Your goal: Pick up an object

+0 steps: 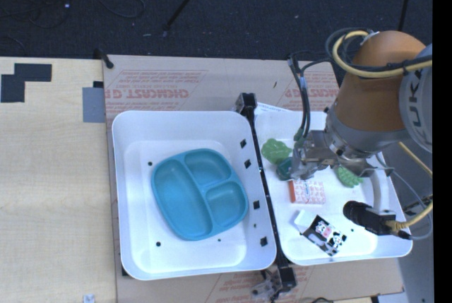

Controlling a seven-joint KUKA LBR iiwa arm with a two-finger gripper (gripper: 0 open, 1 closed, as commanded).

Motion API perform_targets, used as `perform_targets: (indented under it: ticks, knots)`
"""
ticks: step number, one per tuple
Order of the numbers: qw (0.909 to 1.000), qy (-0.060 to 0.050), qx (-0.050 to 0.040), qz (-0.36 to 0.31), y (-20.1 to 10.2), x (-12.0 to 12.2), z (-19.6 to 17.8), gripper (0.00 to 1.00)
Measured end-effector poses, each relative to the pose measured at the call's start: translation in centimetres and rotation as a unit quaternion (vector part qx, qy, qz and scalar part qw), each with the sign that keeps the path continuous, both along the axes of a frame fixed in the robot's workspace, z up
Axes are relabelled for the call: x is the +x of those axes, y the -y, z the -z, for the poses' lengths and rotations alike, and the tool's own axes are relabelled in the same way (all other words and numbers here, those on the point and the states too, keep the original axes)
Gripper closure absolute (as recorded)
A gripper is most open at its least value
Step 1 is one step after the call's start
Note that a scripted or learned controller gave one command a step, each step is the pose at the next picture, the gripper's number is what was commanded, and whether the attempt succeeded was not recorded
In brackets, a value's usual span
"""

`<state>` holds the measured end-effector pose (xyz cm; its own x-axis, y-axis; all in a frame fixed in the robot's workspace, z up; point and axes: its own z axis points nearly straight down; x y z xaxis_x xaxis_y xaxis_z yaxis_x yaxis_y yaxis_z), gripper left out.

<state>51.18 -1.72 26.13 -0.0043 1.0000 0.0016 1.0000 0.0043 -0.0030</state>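
Where the pale wood bench [49,188] starts at far L, it is bare apart from a few grey and black patches near its back edge. Next comes brown cardboard [155,86] w/ red print, lying under both bins. The left bin [127,132], white and shallow, holds a blue divided plate [198,192] w/ three compartments, lying flat near the bin's middle and turned at an angle. Just R of it, touching along a black-clipped edge, is the right bin [367,248]. Inside, from L: a green lump [275,150] near the shared edge, a small teal item [284,169] touching it just below, a red-and-white packet [306,190] nearer the front, and a black-and-white packet [323,232] at the front rim. The gripper [305,162] is down in this bin, just beside the teal item and above the red-and-white packet. Can't tell whether the claw is spread or pressed together, or whether it has hold of anything. A second green lump [348,176] lies just R of the gripper. The arm [378,82], orange and grey, fills the upper R.
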Motion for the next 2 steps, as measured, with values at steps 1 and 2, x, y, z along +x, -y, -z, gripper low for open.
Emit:
perform_targets:
  ticks: [1,2]
  knots:
    - [1.0,-0.001,0.0002,0.0,-5.5,-0.6,1.8,1.0]
    - [1.0,0.0,-0.0007,0.0,-10.2,-0.1,1.7,1.0]
